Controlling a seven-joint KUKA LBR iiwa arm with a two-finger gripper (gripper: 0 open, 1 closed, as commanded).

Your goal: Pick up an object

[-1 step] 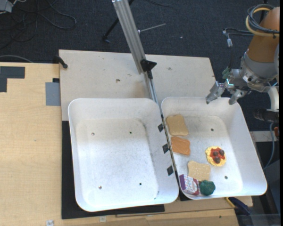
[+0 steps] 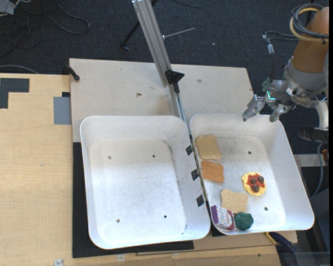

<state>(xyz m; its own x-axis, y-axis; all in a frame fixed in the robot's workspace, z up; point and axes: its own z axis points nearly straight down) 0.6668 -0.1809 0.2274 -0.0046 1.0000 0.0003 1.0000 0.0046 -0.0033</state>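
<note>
My gripper [image 2: 263,112] hangs over the far right corner of the right bin [image 2: 288,154], open, with nothing between its fingers. Inside that bin, along its left side, lie a tan bread slice [image 2: 208,146] and an orange-brown slice [image 2: 212,171]. A small yellow tart with red berries [image 2: 254,183] sits toward the right. Near the front lie another pale bread slice [image 2: 233,200], a green ball [image 2: 243,220] and a purple-and-white packet [image 2: 223,217]. All these objects lie well below and in front of the gripper.
The left bin [image 2: 100,143] adjoins the right one, with black clips along the shared wall. A slanted aluminium beam [image 2: 155,43] rises behind the bins. Light wooden board [image 2: 28,170] lies to the left.
</note>
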